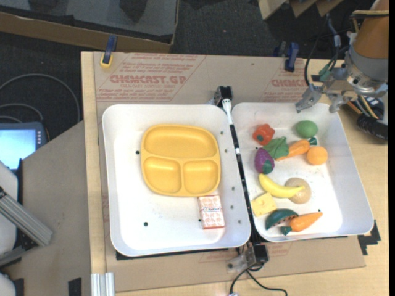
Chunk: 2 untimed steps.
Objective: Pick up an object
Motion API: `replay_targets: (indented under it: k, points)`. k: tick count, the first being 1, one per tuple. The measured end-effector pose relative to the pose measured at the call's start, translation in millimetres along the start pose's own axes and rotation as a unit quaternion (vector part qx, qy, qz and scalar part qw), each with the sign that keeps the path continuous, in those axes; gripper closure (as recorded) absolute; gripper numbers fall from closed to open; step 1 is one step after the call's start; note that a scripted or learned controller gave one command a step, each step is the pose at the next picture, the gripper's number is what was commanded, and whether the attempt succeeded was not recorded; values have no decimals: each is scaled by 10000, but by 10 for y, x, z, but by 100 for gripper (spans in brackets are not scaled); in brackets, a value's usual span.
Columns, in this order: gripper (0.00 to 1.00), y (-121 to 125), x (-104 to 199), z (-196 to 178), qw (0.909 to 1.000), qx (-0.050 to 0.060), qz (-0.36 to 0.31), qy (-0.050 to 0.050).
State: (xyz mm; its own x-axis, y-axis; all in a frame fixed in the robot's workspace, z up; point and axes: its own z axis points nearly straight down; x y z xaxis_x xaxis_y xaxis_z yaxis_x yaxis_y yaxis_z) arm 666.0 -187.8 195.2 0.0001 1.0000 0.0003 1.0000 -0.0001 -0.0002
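1. You see the gripper [320,99] poised above the far edge of the right bin [353,209], its two grey fingers spread apart with nothing between them.
2. Take the banana [279,187] as your landmark: it lies curved near the middle of the right bin.
3. Touching the banana on its right is a tan potato [301,193]; just in front of it on the left lies a pale yellow cheese wedge [261,204].
4. In front of the banana you find a dark teal piece [278,216] touching a carrot [304,221] that points right.
5. Just behind the banana sits the purple eggplant [263,161], and behind that the red pepper [263,133].
6. Behind and right of the banana, a second carrot [295,148] with green leaves [276,147] lies slanted, with an orange [317,156] just beside its tip and a green lime [305,129] farther back, nearest the gripper.
7. Well left of the banana, the left bin [120,184] holds a yellow divided plate [181,160] and a small red-and-white box [212,211] just in front of the plate.
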Motion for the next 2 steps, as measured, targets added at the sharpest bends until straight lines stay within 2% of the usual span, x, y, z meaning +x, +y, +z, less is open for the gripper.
replay_targets:
  k: [1,2]
  points:
    - [0,-289,442,1171,10000,44,-10,19]
    - [0,-1245,774,1110,10000,45,11,16]
